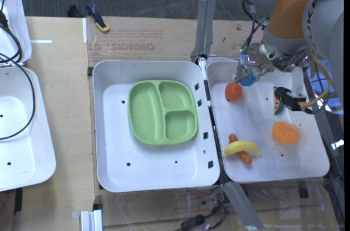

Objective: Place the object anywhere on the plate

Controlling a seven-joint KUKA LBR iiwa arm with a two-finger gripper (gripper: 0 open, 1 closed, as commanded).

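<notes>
1. Your gripper [246, 72] hangs over the right bin's [306, 167] far-left corner, just above a red-orange tomato-like fruit [233, 91]; whether it is gripping anything, you cannot tell from here.
2. That fruit sits on the bin floor, near the divider.
3. Your green plate [162, 112] lies in the left bin [109, 131].
4. A banana [242, 148], a carrot [244, 157] and an orange piece [285, 132] lie nearer you.
</notes>
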